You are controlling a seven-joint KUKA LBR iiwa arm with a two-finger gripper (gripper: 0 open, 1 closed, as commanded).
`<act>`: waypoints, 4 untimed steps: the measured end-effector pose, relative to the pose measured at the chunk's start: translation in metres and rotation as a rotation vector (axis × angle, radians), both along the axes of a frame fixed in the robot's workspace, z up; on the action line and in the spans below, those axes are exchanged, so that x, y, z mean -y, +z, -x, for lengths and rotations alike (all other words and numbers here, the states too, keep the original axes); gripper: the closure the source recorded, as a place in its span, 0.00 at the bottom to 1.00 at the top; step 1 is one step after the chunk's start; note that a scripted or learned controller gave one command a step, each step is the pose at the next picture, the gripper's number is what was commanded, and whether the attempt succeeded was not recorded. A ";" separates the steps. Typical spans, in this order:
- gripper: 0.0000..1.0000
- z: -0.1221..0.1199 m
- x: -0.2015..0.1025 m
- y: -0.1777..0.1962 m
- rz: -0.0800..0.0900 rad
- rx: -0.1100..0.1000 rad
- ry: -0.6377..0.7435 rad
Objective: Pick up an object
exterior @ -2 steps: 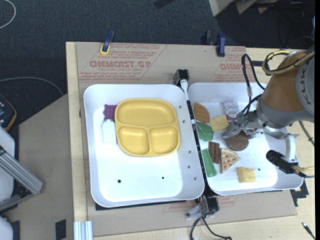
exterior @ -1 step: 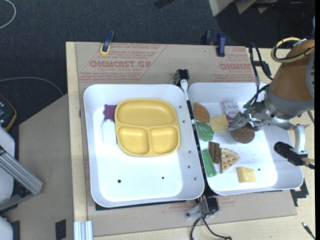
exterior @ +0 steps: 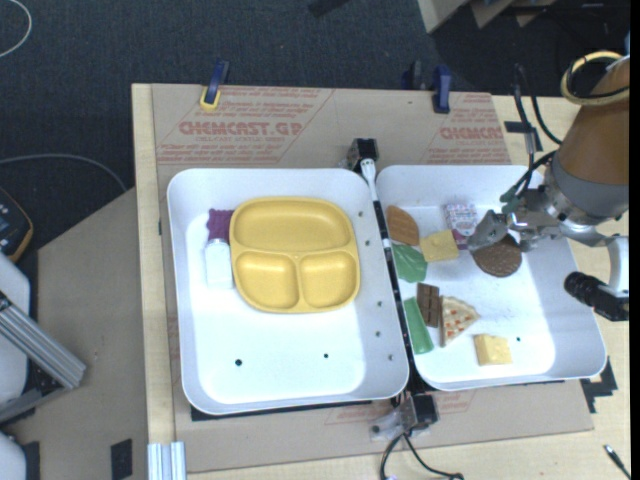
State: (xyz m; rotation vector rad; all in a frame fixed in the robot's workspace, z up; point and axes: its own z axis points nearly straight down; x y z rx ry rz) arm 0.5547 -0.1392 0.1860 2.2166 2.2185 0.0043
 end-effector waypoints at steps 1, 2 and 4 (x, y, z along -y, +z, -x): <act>1.00 -0.002 0.000 0.042 0.001 0.002 0.000; 1.00 -0.037 -0.037 0.032 -0.001 -0.001 0.004; 1.00 -0.075 -0.101 0.031 -0.003 -0.006 0.003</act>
